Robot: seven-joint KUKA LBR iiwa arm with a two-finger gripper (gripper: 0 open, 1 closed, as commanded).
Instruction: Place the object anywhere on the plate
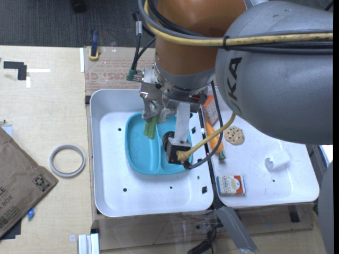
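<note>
The jaws (pixel 150 115) hang over the upper part of the blue plate (pixel 139 151) in the left of the 2 bins (pixel 106 157), and a green stalk (pixel 151 128) sticks down from between them, so they appear clenched on it. Its lower end is just above the plate, or touching it (the slant does not settle which). This looks like the placing step, nearly done.

Next, the jaws should lower until the stalk rests on the plate, release, then rise straight up so nothing drags.

Right of the jaws, in the other bin (pixel 296 194), lie a carrot (pixel 212 134), a cookie (pixel 233 135) and a small box (pixel 231 184), well apart from the plate.
</note>
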